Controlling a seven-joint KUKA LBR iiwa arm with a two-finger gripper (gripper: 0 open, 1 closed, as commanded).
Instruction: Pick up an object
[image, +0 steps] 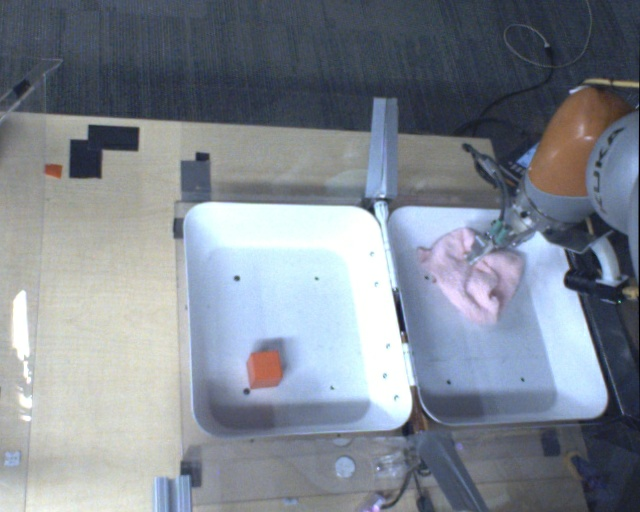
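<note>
Over on the far left, the pale wooden tabletop (100, 330) carries a few black marker patches (98, 148) and a tiny orange square (53, 171) near its back edge. Moving right, the left bin (290, 225) sits shallow and white, and an orange block (265, 369) lies on its floor toward the front-left corner, well apart from everything else. A grey metal post (381, 150) stands at the back where the two bins meet.

The right bin (500, 400) holds a crumpled pink cloth (465, 280), lying in the back half, roughly midway across (its folds bunch toward the right side). The tool (495, 240) comes down onto the cloth's upper right part, right at the edge of the bunched fabric, so the cloth spreads mostly to the left of and in front of it. The tips look buried in or pressed against the fabric, and I cannot tell from where I stand whether they are apart or together, nor whether any cloth is caught between them. Behind the tool, the arm (580, 150) with its orange band rises toward the right, a black cable (540, 45) looping on the dark floor beyond.
</note>
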